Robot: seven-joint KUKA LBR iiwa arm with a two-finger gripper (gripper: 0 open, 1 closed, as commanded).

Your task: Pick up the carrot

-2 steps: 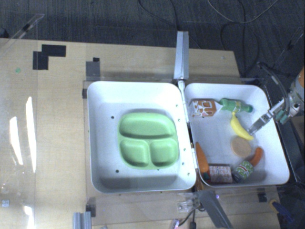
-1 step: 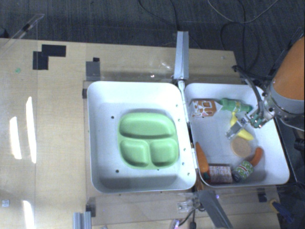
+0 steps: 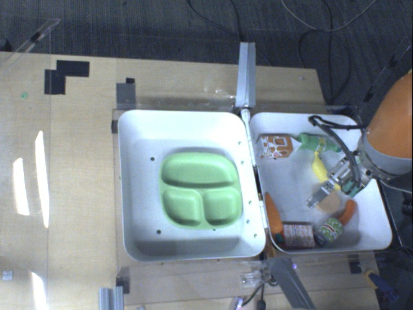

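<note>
The carrot (image 3: pixel 274 213) is a long orange piece lying against the left wall of the right bin (image 3: pixel 377 237), its thin end pointing to the back. My gripper (image 3: pixel 324 193) hangs over the middle of that bin, right of the carrot and apart from it. Its fingers stand open with nothing between them. It hovers just above a tan piece (image 3: pixel 330 204) and next to a yellow banana (image 3: pixel 319 167).
The right bin also holds a small carton (image 3: pixel 276 146), a green item (image 3: pixel 315 142), a short orange-red piece (image 3: pixel 349 212), a can (image 3: pixel 330 230) and a brown packet (image 3: pixel 298 234). A green divided tray (image 3: pixel 200 187) sits in the left bin (image 3: pixel 139 173).
</note>
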